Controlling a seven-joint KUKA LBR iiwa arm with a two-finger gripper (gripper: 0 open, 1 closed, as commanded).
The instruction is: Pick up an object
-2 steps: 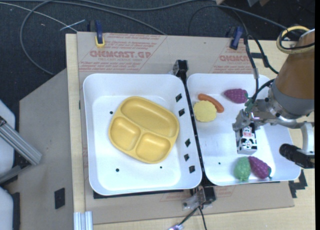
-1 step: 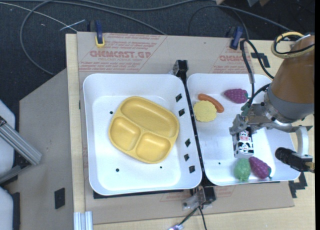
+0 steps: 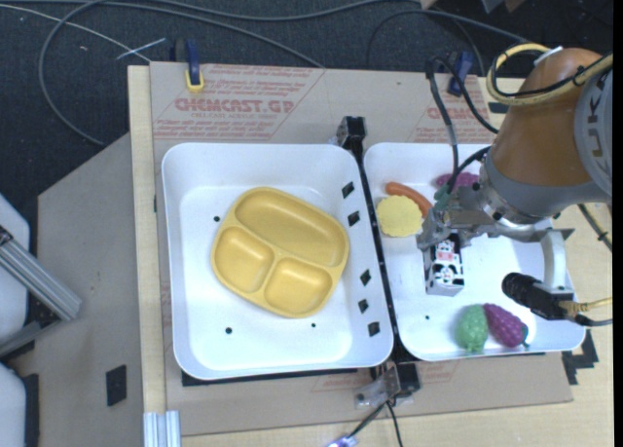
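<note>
Camera view: claw point(image 3: 446, 241) over milk carton point(image 3: 445, 271) mid right bin point(image 3: 428, 333); cannot tell its grip.

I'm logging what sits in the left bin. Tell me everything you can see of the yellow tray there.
The yellow tray is a rounded, glossy, plastic-looking divided plate with three compartments: one long one along its far side and two smaller ones nearer the camera. It lies flat and face up, turned at an angle, near the middle of the left white bin. It rests on the bin floor, apart from the walls, and nothing else touches it.
</note>
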